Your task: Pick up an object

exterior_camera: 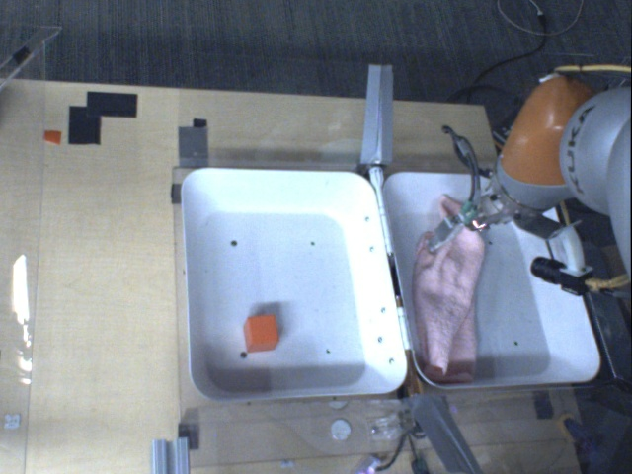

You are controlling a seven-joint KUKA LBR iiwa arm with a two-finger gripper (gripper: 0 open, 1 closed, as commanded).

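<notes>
Gripper (464, 220) set at the top edge of a pink cloth (446, 299) in the right bin (563, 363).

The gripper is seen at the far end of the pink cloth, whose upper edge is bunched up around the fingertips; whether the fingers are spread or closed on the fabric cannot be told, as they are small and partly hidden by the fabric. Below the gripper, toward the near wall of the right bin, the cloth is stretched out as a long, rumpled strip along the bin's left side. An orange block (262, 333) is found well apart from the gripper, to its lower left, on the floor of the left bin (197, 265). The arm (573, 146) with its orange band is seen just right of and above the gripper.
</notes>
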